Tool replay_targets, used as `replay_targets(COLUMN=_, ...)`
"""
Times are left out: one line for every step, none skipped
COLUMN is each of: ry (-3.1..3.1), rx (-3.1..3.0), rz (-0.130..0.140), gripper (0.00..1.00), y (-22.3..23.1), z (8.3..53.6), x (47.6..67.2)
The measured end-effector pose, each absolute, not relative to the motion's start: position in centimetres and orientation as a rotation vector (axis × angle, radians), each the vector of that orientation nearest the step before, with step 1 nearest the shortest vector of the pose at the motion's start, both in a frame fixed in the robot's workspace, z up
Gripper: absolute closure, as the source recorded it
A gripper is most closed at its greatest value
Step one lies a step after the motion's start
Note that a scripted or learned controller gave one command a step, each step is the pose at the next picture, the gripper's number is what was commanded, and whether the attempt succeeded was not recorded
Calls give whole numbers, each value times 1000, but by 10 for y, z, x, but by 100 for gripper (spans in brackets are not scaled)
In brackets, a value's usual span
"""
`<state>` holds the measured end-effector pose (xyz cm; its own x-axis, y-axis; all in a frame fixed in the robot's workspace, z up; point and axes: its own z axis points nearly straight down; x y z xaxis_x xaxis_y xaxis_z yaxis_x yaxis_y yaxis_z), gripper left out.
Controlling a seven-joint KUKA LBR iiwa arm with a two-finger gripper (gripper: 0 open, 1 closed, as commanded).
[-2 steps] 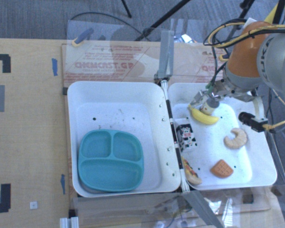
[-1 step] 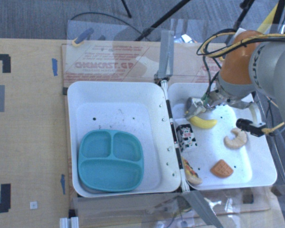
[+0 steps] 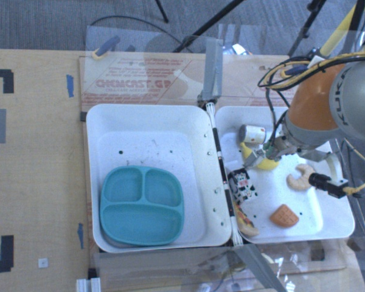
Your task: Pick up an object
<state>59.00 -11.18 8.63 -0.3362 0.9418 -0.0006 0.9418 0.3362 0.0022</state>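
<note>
Yellow toy (image 3: 263, 161) lies in the right bin (image 3: 337, 224), directly under the gripper (image 3: 269, 151), touching its tip. Whether anything is held I cannot tell. A croissant (image 3: 300, 178) sits nearby, to the right.

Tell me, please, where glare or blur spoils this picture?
Camera view: glare whitens the right bin floor and streaks the clear sheet behind the bins; the arm is soft-edged; the teal plate in the left bin is evenly lit and sharp.
</note>
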Motion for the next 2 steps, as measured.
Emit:
replay_targets(ry=2559, rx=1810, rz=9, gripper=100, y=-112, z=98, x=592)
replay_targets(ry=2466, rx=2057, rz=-55, gripper=100, y=-118, z=87, x=642)
